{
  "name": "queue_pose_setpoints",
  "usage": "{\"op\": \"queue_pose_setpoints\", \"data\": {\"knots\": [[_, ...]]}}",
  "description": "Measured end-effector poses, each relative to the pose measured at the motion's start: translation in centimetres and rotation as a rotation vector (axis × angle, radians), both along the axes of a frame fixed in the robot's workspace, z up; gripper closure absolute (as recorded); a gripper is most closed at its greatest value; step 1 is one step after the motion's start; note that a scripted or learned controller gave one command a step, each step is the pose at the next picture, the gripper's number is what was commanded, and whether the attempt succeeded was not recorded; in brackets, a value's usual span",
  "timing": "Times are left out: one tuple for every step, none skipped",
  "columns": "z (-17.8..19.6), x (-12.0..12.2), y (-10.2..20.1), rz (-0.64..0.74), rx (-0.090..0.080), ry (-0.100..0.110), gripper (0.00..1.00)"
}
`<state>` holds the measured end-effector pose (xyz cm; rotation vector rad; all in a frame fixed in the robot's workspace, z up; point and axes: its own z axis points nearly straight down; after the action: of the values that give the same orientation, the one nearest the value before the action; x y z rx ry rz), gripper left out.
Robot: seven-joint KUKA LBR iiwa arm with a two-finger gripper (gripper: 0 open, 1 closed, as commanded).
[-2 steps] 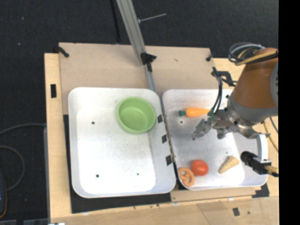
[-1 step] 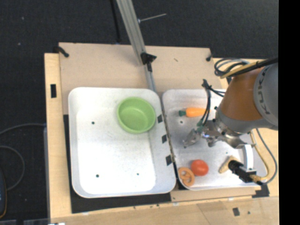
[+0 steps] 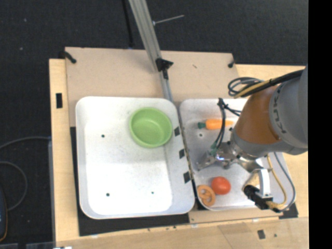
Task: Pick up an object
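- Arm [image 3: 270, 121] reaches over the right bin [image 3: 193, 119]; whether its jaws are open or closed cannot be told.
- Red ball [image 3: 221, 185], pretzel-like piece [image 3: 206, 194] and carrot [image 3: 217, 123] lie in that bin.
- Green bowl [image 3: 151, 127] sits in the left bin [image 3: 93, 160].

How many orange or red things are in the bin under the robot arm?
3: a carrot near the far side, a red tomato near the front, and a pretzel-like ring beside it. The arm may hide more.
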<state>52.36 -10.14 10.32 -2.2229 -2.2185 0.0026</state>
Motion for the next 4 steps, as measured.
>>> {"op": "queue_pose_setpoints", "data": {"knots": [[1.2, 0.2, 0.1, -0.005, 0.002, -0.007, 1.00], [5.5, 0.3, 0.0, 0.005, 0.000, -0.008, 1.00], [11.9, 0.6, -0.4, 0.005, -0.001, -0.011, 1.00], [16.3, 1.0, -0.9, 0.006, -0.001, -0.009, 1.00]]}}
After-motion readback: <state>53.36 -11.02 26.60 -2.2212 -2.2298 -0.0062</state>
